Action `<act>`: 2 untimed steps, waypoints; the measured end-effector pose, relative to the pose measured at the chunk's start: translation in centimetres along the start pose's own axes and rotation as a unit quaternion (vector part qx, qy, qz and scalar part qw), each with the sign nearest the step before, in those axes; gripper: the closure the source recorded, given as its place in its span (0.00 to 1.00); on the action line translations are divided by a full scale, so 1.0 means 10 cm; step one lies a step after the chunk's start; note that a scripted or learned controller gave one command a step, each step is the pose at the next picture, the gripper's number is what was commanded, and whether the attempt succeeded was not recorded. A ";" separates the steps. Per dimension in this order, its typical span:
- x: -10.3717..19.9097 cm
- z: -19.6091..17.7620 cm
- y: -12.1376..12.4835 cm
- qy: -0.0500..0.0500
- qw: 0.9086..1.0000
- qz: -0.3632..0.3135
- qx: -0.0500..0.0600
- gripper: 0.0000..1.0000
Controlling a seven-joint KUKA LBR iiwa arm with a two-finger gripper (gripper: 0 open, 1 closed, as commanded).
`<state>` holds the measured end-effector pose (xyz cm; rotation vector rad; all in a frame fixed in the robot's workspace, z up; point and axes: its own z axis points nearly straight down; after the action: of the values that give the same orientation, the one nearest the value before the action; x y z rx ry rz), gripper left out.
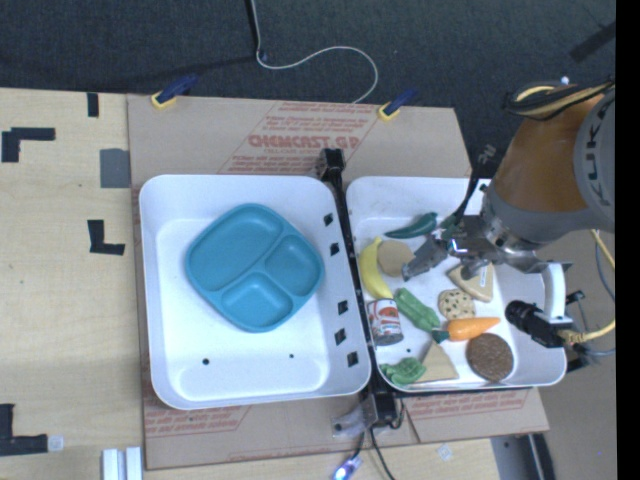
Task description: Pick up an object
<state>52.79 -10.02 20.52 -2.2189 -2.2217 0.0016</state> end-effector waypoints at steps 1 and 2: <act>0.59 -0.70 -0.39 0.001 1.000 -0.002 -0.001 0.00; 0.57 -0.76 -0.38 0.000 1.000 -0.001 0.001 1.00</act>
<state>48.98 -4.38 28.17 -2.2164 -2.2226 0.0037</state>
